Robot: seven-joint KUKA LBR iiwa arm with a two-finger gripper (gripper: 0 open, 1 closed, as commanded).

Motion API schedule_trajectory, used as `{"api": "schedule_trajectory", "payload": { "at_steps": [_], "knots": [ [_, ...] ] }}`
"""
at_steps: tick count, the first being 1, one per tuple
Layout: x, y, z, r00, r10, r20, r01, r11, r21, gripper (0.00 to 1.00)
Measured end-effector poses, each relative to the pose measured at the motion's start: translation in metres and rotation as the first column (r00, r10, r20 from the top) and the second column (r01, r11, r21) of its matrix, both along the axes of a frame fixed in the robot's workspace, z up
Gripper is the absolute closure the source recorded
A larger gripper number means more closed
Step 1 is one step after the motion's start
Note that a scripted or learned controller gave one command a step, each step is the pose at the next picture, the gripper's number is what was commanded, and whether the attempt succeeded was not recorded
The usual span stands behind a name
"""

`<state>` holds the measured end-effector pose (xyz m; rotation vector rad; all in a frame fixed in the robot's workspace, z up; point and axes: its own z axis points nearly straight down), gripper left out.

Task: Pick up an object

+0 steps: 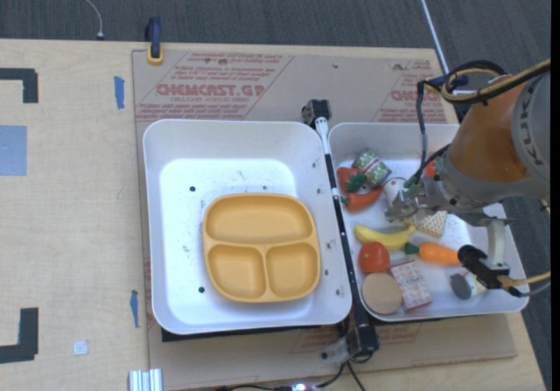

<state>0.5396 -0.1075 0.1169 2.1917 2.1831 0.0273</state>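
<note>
The right white bin (385,130) holds several toy foods: a yellow banana (385,235), a red tomato (374,256), an orange carrot (437,253), a red pepper (357,189), a green packet (372,168), a pale cracker (432,224), a round tan disc (381,293) and a pink box (411,284). My gripper (401,202) hangs low in the middle of this bin, just above the banana and left of the cracker. Nothing is visibly held in it.
The left white bin (166,205) carries a yellow three-compartment plate (261,245). The grey and orange arm (490,149) covers the right bin's back right part. A black clamp (316,109) sits at the divide between the bins.
</note>
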Motion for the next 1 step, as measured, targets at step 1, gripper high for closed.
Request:
{"api": "schedule_trajectory", "payload": {
  "at_steps": [1],
  "knots": [
    [-0.0556, 0.068, 0.0678, 0.999, 0.006, -0.046, -0.005, 1.0, 0.022, 1.0]
  ]
}}
